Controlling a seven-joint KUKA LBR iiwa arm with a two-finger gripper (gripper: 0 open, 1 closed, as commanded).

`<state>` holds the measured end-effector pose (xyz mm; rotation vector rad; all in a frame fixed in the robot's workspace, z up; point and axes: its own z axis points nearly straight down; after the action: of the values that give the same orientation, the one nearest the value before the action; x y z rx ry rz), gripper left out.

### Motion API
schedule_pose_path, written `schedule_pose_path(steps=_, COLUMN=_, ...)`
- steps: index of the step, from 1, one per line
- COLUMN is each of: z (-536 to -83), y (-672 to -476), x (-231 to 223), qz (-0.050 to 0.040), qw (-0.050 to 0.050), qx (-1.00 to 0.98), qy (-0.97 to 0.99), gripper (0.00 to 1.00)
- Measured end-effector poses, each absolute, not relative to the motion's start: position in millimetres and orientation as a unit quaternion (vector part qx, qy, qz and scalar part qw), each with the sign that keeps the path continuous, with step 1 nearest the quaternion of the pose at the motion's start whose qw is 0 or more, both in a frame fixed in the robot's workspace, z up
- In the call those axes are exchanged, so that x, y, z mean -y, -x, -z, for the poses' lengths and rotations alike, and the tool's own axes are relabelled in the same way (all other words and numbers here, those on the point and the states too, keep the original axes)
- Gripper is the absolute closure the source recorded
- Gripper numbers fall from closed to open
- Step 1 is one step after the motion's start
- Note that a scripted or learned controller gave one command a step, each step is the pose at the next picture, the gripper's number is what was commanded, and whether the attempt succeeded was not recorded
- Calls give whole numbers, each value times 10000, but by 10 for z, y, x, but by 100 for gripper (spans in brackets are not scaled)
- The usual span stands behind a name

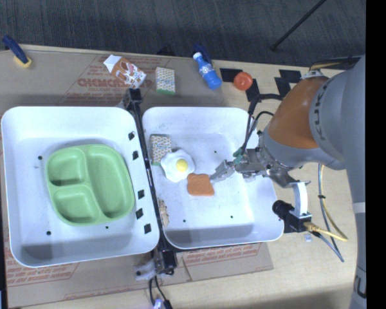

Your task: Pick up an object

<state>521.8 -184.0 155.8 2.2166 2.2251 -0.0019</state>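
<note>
In the right bin (209,240) lie three small things: an orange slab (200,185) near the middle, a toy fried egg (177,166) just left of it, and a speckled cracker-like square (159,147) by the left wall. My gripper (220,171) hangs low over the bin floor, right beside the orange slab's upper right corner. Nothing shows held in it. The grey arm with its orange band (296,124) reaches in over the bin's right wall.
The left bin (26,237) holds a green divided tray (90,183). Behind the bins on the cardboard lie a snack packet (124,71), a small box (165,80), a blue bottle (208,70) and an orange ball (243,80). Cables hang by the arm at right.
</note>
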Motion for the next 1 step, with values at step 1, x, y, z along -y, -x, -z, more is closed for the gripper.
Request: schedule_pose_path(steps=1, z=-1295, y=-4757, x=2115, qz=10, qw=-16, qx=-7090, qy=-7052, gripper=0)
